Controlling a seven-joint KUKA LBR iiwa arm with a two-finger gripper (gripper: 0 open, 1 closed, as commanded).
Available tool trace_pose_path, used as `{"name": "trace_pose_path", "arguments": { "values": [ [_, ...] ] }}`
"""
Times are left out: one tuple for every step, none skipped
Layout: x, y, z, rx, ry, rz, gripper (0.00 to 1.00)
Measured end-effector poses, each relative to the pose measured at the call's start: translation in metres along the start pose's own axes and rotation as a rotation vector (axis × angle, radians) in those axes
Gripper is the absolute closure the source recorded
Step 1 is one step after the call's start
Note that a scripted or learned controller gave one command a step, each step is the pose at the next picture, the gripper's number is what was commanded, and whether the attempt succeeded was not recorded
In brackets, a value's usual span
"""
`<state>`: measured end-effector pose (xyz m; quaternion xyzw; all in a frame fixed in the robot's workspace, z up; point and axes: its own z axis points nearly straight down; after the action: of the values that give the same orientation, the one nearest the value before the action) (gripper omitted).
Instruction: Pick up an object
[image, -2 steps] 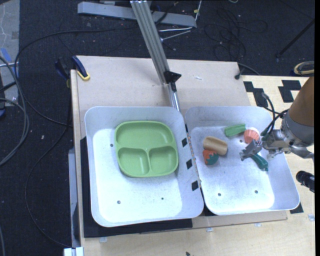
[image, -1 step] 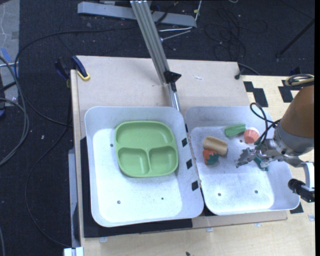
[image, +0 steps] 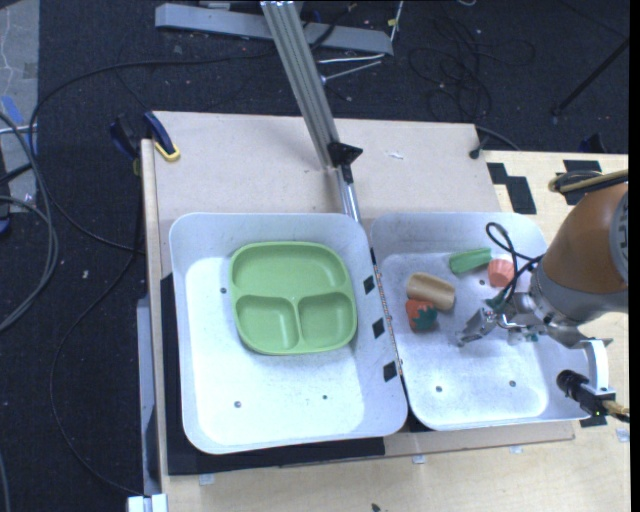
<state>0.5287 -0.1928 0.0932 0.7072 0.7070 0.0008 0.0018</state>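
Objects: small cluster in the upper part of the right bin (image: 470, 400), none lifted, all resting on the bin floor.
Tan cylinder (image: 431, 289): on its side near the bin's left wall, tilted slightly.
Orange-and-green piece (image: 421, 316): just below the tan cylinder, touching or nearly touching it; exact shape too small to tell.
Green piece (image: 469, 262): elongated, near the bin's back wall, up and right of the tan cylinder.
Orange block (image: 501, 271): just right of the green piece, close beside the arm.
Gripper (image: 478, 329): low over the right bin's floor, right of the orange-and-green piece and apart from it; nothing seen between the fingers; spread or pressed together cannot be told at this size.
Arm (image: 590, 262): entering from the right, orange band above grey wrist, black cable looping near the orange block.
Left bin (image: 200, 400): beside the right bin, walls touching along the middle.
Green tray (image: 294, 297): three compartments, lying flat in the upper half of the left bin.
Bench (image: 250, 160): pale board under both bins.
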Motion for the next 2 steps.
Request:
{"name": "trace_pose_path", "arguments": {
  "values": [
    [-0.002, 0.001, -0.012, -0.005, -0.004, 0.002, 1.00],
    [0.008, 0.006, -0.062, -0.001, 0.000, -0.004, 1.00]
  ]
}}
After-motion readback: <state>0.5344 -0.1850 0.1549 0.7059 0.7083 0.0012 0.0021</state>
